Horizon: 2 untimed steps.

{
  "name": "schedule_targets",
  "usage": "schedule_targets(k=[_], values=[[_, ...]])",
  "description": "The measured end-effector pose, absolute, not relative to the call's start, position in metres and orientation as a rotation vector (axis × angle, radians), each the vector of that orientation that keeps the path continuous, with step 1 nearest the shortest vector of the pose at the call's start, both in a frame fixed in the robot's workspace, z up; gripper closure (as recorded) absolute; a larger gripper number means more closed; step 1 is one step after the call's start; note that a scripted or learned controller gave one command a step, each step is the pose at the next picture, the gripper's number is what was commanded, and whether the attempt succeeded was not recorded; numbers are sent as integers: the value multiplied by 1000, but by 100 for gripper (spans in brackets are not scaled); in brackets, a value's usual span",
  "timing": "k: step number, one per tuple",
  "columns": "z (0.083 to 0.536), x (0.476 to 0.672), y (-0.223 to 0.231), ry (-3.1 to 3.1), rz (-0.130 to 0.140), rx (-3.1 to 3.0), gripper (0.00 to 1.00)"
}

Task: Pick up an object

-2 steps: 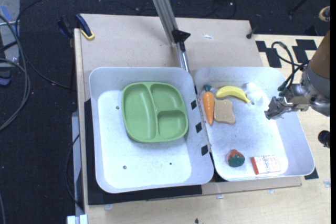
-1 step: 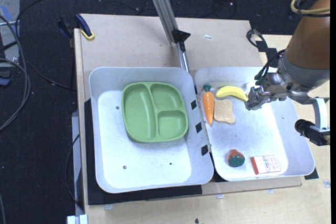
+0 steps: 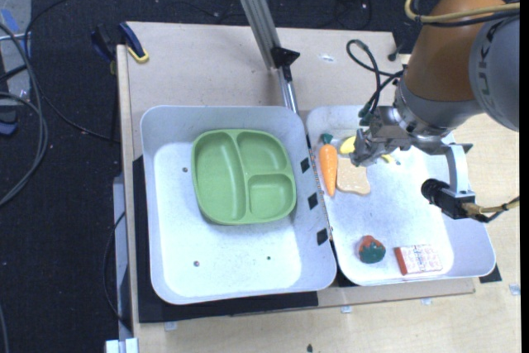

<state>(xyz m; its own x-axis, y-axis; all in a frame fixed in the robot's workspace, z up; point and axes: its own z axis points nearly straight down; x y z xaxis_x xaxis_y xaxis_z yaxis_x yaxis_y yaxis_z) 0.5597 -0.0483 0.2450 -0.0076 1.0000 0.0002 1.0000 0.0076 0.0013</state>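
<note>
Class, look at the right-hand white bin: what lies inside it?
Inside the right bin: a carrot, a toast slice, a red-and-teal round toy and a small red packet. The gripper covers part of a yellow item.

lying in the right bin [image 3: 463,248]: an orange carrot [image 3: 328,169] with a green top, pointing lengthwise along the left wall; a tan slice of toast [image 3: 355,183] touching the carrot's right side; a small red-and-teal round toy [image 3: 371,250] near the front; a flat red-and-white packet [image 3: 420,259] just to its right.
</note>
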Motion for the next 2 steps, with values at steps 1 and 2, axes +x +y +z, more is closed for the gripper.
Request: schedule_targets(k=[1, 2], values=[[252, 582, 4, 2228, 4, 2213, 100], [253, 596, 58, 2229, 4, 2213, 100]])
